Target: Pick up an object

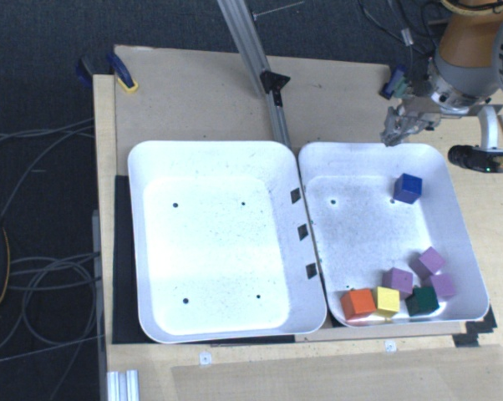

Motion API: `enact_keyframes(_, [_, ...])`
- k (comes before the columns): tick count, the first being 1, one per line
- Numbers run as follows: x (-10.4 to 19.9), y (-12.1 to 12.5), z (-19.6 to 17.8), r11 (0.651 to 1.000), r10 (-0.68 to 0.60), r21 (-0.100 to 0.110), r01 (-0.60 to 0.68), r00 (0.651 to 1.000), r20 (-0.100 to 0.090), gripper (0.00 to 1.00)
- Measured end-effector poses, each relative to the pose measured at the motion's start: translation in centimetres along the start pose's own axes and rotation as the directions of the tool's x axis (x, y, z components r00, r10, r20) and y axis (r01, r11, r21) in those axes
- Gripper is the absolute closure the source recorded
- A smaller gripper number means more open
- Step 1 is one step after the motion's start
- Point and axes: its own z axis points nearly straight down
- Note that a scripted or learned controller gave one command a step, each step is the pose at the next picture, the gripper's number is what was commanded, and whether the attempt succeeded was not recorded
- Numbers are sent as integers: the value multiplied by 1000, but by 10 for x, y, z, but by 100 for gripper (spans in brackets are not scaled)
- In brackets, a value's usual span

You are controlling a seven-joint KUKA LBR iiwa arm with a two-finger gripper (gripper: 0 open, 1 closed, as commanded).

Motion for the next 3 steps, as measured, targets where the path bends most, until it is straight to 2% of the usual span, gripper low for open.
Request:
enact_keyframes(2, [103, -6, -25, 1000, -5, 7, 5, 1000, -4, 100])
enact_keyframes(3, [160, -16, -13, 1000, -5, 12, 5, 1000, -4, 100])
